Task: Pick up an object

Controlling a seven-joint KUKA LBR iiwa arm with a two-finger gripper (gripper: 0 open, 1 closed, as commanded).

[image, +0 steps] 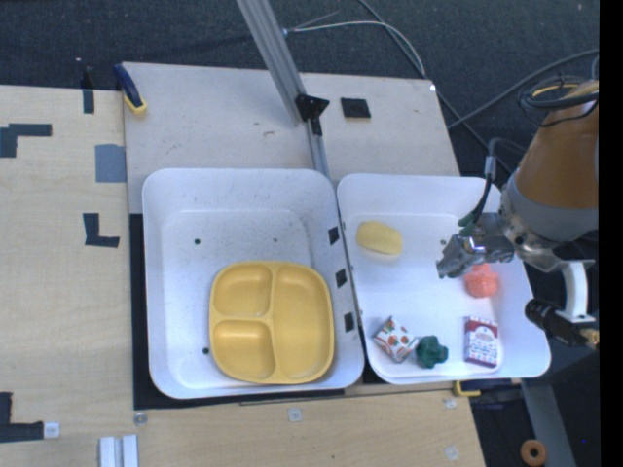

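Camera view, looking down on the worktop (234,125), lists two white bins side by side. Left bin (175,202): one yellow divided plate (272,321), four compartments, lying flat toward the near side. Right bin (409,197): yellow lemon-like piece (379,238) near the far left corner; small red-and-white packet (393,340) at the near edge, touching or just beside a dark green lump (431,351); red-and-white carton (482,341) lying flat at the near right; pink-orange ball (481,282) toward the right side. My claw (454,261) hangs over the right bin, just left of the pink-orange ball, tips low and close to it. I cannot tell whether the claw is parted or closed; nothing is seen held in it. My arm (560,173) enters from the right, over the bin's rim.
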